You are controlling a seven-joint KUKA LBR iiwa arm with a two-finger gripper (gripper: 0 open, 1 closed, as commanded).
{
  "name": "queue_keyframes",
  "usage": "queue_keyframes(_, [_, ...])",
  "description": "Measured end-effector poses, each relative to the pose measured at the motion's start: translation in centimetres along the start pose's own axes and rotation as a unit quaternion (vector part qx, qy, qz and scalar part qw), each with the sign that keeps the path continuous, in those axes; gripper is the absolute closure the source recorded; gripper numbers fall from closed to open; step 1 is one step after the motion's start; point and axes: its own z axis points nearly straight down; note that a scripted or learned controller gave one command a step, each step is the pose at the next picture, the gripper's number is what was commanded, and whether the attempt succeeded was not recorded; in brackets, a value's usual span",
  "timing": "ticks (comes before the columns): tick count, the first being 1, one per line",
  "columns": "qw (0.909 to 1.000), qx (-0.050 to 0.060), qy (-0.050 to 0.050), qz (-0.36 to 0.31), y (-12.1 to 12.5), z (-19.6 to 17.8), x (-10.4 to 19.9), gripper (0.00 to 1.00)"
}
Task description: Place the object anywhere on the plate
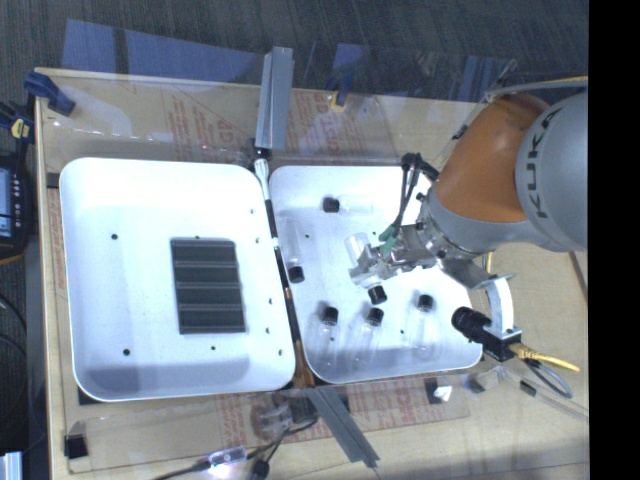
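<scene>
Worktop (150, 423): pale board under a clear sheet with red print, seen at the lower edge of the frame and carried up behind both bins.
Near edge: a grey metal bar (345, 433) is laid at a slant at lower centre, with loose wiring just beside it.
Left margin: a dark device (10, 203) is seen at the worktop's left side.
Far edge: a grey rail (275, 93) is set upright in the frame above the gap between the bins; a blue clamp (50, 93) is fixed at the upper left corner.
Floor (300, 8): dark carpet across the top of the frame.
Left bin (110, 198): shallow, white, with rounded corners.
Plate (208, 286): a dark grey ribbed rectangle, laid flat in the middle of the left bin.
Right bin (312, 353): shallow, white, touching the left bin along its side.
Small black-capped objects: all are seen in the right bin, well apart from the plate. Three are in the lower part (328, 314) (374, 316) (424, 303), one by the left wall (295, 273), one near the upper rim (330, 205), and one just below the tool (377, 293).
Tool (372, 265): lowered over the middle of the right bin; whether it is wide, narrow or holding anything cannot be told.
Arm (500, 168): grey with an orange band, reaching in from the right of the frame.
</scene>
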Motion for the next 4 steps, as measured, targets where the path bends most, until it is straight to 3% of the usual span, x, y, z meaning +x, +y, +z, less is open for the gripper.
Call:
queue_keyframes(1, [0.9997, 0.001, 0.0, 0.026, 0.3, 3.5, 9.0, 1.0])
queue_keyframes(2, [0.9983, 0.001, 0.0, -0.059, 9.3, 3.5, 12.8, 1.0])
queue_keyframes(3, [0.9887, 0.001, 0.0, -0.15, 0.2, 3.5, 13.1, 1.0])
queue_keyframes(4, [0.9676, 0.0, 0.0, -0.252, 7.2, 2.0, 17.2, 1.0])
